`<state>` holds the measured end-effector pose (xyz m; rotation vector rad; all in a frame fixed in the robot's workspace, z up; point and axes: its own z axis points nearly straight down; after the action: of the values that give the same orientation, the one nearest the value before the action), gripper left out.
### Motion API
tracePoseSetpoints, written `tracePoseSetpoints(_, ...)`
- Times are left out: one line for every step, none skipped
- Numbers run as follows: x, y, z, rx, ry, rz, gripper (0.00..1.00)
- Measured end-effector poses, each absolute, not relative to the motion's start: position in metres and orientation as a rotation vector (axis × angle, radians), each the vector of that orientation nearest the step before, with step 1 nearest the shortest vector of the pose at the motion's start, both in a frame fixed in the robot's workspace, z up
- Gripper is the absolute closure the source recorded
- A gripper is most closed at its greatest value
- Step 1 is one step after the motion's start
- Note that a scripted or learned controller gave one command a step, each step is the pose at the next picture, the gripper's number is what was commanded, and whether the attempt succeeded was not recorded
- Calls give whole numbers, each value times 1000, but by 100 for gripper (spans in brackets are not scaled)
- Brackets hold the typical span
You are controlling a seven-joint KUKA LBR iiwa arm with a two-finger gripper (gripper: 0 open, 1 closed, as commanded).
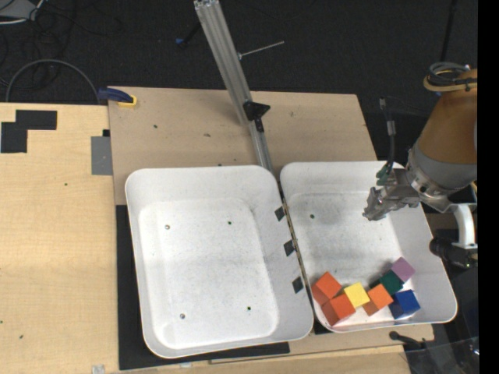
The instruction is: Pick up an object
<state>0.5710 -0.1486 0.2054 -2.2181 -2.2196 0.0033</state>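
Note:
Several small coloured blocks lie clustered in the near corner of the right bin point(343, 209): two orange-red blocks point(334, 296), a yellow block point(357, 295), an orange block point(380, 296), a green block point(391, 281), a blue block point(405, 304) and a purple block point(402, 269). My gripper point(377, 206) hangs over the right side of the right bin, above and behind the cluster, well apart from the blocks. Nothing shows between its fingers from this angle.
The left bin point(207, 255) sits beside the right one, with black clips along the shared divider point(287, 244). A slanted aluminium rail point(234, 76) rises behind the bins. The wooden bench extends to the left.

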Motion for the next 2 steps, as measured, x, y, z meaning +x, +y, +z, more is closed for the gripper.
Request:
tracePoseSetpoints(548, -127, 226, -2216, -2222, 1, 100)
tracePoseSetpoints(548, -129, 234, -2215, -2219, 4, 100)
